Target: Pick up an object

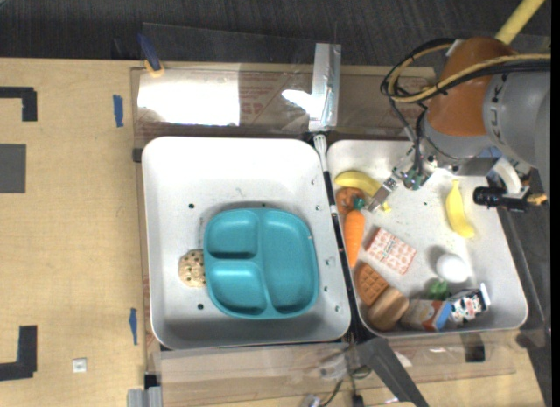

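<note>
- While no object had yet been lifted, the step in hand was judged to be the reach and choice of a target: the gripper (391,188) hung low over the upper left of the right bin (516,309), with nothing seen between its jaws.
- Whether the jaws were spread or pressed together could not be told; they were too small and blurred.
- Nearest to them lay a curved yellow banana (357,182) and, just below it, a small round orange fruit (350,198), both smooth and glossy, against the bin's left wall.
- A long tapered carrot (353,237) lay beneath these, and a flat red-and-white patterned packet (388,251) beside it.
- Further off were seen a second banana (458,210) at the right, a white egg-like ball (451,267), a ridged brown waffle (371,284), a rounded bread roll (390,308) and a small printed carton (465,306).
- The next move was judged to call for a descent squarely over one piece, since the crowded, rounded items might slip.
- The left bin (175,169), matte white plastic, held a teal divided plate (261,261) and a speckled cookie (192,267) touching its left edge.
- Both bins rested on the desk (61,221), a pale board.
</note>
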Controlling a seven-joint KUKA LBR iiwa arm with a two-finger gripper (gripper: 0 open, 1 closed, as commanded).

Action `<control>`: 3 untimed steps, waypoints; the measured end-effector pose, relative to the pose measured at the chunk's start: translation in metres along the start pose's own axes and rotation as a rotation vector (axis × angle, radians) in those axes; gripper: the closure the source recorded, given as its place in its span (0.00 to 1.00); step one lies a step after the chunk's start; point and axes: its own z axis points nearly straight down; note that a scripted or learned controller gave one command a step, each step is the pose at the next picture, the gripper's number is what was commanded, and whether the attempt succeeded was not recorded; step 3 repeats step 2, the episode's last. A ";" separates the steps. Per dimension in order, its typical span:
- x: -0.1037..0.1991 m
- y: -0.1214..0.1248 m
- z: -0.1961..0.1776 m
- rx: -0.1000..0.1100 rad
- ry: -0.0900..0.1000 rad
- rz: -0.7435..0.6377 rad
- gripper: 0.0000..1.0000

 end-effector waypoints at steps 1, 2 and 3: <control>-0.019 -0.012 -0.001 0.002 0.019 -0.228 0.00; 0.019 0.018 -0.010 -0.001 0.003 -0.031 0.00; 0.019 0.018 -0.010 -0.001 0.003 -0.031 0.00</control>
